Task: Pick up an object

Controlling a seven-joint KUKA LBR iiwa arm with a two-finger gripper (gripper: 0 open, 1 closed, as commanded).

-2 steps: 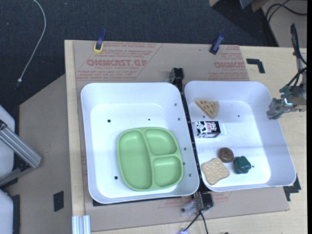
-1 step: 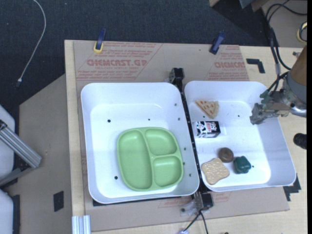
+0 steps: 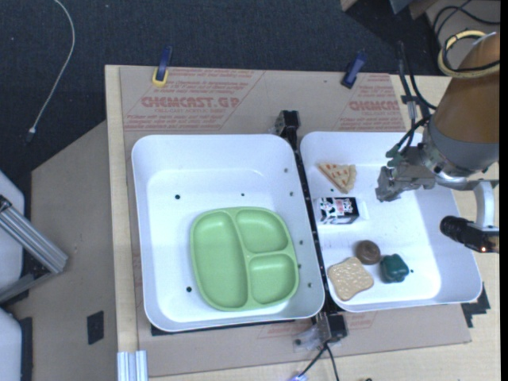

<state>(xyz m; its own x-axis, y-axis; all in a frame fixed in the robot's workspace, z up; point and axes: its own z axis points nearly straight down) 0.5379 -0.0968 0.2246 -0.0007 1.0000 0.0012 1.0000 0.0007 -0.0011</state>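
Beside smooth green tray (image 3: 242,258), ridged toast (image 3: 350,278).

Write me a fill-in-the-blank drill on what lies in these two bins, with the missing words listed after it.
1. The green divided plate lies in the ____ bin.
2. The plate has ____ compartments.
3. The dark green object lies in the right bin, just right of the ____ round piece.
4. The gripper hovers over the ____ bin, above and right of the black-and-white card.

Missing words: left; three; brown; right
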